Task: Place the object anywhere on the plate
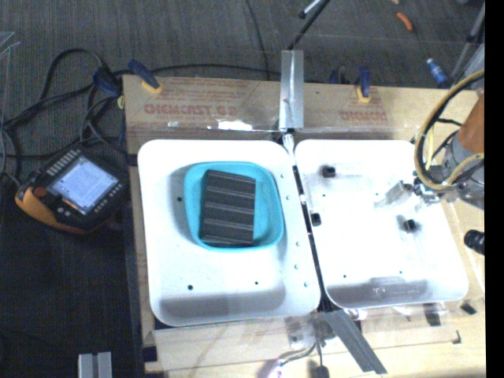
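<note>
Camera view looks down on two white bins side by side on a wooden bench [236,105]. In the left bin [157,235] sits a blue plate [272,211], and on it lies the object [228,207], a dark ribbed block, resting flat near the plate's middle with its long side running away from the camera, blue rim showing all round it. The right bin [378,274] holds only small dark specks on its floor, one near its far left corner [328,171] and one toward its right side [409,225]. The arm [472,144] enters at the right edge, wrapped in yellow cable, and its gripper [405,193] hangs over the right bin's right half. How the gripper's tips stand cannot be told from this angle. The block lies well apart from the gripper, in the other bin, across the divide between the two. A handheld pendant [75,191] with a lit screen lies on the floor left of the bench.
</note>
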Robot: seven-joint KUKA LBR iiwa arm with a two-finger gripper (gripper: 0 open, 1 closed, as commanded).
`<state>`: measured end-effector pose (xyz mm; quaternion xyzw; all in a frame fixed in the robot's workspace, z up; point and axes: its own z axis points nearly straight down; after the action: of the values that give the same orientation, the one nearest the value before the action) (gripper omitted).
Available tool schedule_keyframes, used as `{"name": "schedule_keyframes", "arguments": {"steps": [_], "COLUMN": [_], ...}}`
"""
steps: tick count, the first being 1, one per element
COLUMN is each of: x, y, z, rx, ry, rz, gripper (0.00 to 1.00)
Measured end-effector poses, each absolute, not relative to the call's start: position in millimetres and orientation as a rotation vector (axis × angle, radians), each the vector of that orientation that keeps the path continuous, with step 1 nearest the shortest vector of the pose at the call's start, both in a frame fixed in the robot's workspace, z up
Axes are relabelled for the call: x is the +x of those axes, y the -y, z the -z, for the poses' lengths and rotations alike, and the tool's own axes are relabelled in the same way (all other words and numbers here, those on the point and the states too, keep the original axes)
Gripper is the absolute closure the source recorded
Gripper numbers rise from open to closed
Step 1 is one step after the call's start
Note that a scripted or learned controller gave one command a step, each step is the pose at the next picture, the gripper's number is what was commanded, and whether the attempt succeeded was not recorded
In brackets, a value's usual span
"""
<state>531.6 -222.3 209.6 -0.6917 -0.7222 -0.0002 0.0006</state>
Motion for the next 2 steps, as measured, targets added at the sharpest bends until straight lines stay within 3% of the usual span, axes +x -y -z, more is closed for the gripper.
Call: {"name": "schedule_keyframes", "arguments": {"steps": [1, 2], "x": [483.7, 482.6], "y": [192, 135], "z": [-214, -155], "rx": [-2.450, -2.585], "ry": [1.960, 1.778], "rz": [-0.002, -0.006], "gripper": [0.00, 0.00]}}
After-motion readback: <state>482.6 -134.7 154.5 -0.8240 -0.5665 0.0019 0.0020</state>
